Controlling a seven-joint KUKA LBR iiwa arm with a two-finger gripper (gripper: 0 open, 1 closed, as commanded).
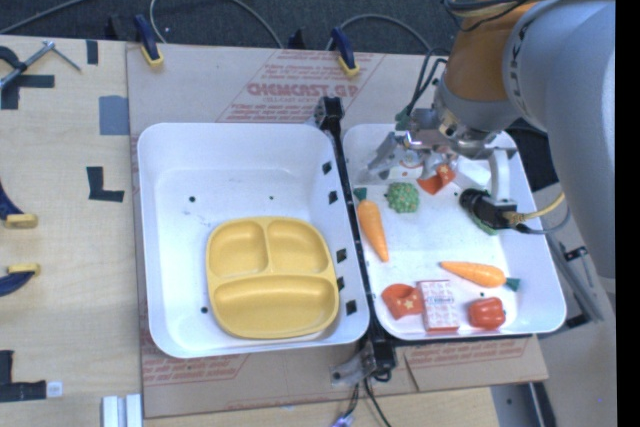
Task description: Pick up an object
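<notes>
My gripper [412,167] hangs over the far part of the right bin [535,260], its two grey fingers spread apart and nothing between them. A green broccoli piece [402,197] lies just below the gap. A small red-orange piece [437,179] sits at the tip of the right finger; whether they touch I cannot tell. An orange carrot [373,228] lies along the bin's left wall. A second carrot [474,271] lies toward the right. Near the front edge are a red tomato [399,299], a pink-and-white box [438,304] and a red pepper [487,312].
The left bin [175,165] holds a yellow divided plate [270,277]. A black divider [343,205] runs between the bins. A black cable end [485,209] hangs beside the wrist inside the right bin. The arm's grey body [560,85] covers the right bin's far right corner.
</notes>
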